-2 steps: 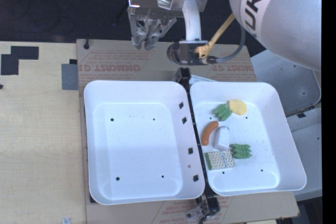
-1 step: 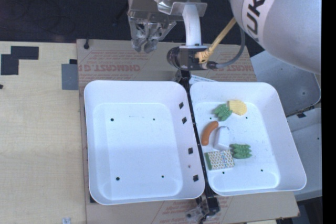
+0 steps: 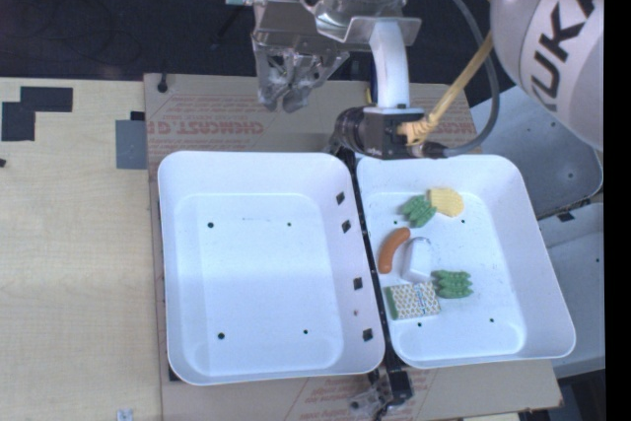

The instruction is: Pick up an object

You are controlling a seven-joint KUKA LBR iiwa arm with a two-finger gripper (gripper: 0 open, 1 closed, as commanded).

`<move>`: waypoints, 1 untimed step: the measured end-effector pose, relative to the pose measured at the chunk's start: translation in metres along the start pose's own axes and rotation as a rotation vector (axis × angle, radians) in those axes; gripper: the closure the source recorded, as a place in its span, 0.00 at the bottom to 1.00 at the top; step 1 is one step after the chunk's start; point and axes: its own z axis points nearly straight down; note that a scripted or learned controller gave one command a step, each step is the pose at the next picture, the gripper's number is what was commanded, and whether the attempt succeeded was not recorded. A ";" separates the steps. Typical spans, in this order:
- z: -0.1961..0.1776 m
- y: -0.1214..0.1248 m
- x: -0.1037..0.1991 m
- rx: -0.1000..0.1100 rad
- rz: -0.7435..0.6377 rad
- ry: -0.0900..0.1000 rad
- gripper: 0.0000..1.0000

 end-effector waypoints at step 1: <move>-0.007 0.001 0.001 0.006 -0.004 -0.003 1.00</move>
